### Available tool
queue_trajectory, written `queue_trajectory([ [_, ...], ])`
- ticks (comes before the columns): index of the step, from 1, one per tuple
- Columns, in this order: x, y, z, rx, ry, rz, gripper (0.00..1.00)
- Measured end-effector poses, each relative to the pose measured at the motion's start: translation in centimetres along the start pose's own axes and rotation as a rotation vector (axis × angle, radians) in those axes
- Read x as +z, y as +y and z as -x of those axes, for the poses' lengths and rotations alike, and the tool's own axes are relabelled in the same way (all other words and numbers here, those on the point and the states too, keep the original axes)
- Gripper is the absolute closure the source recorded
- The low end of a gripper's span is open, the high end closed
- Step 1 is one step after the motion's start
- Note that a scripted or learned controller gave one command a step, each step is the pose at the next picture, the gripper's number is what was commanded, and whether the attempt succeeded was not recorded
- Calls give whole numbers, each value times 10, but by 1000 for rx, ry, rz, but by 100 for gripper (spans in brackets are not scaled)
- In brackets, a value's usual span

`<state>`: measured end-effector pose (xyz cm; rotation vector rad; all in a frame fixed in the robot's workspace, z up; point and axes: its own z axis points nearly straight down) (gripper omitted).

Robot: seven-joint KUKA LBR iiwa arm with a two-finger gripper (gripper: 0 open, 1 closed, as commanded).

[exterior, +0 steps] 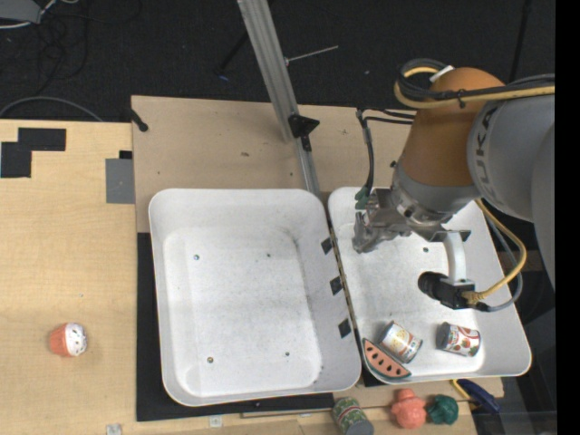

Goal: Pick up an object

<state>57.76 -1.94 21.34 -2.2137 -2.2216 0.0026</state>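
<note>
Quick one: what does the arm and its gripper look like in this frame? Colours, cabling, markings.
The arm is a grey, rounded casing with an orange band above the wrist and partial dark lettering on the shell. Black and yellow cables loop over its top, and another yellow cable runs down its right side. The gripper is a compact grey metal assembly with a green part beside it.

My big smooth grey arm [517,152] has a fat glossy orange band [449,134] above the wrist, with dark lettering up the grey shell. Black and yellow cables [503,243] loop around it, and the small metal two-finger gripper [367,229] looks pretty grubby.
</note>
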Motion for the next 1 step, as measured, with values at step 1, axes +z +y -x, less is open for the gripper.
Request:
queue_trajectory([
  [1, -8, -10, -57, -1, 0, 0, 100],
])
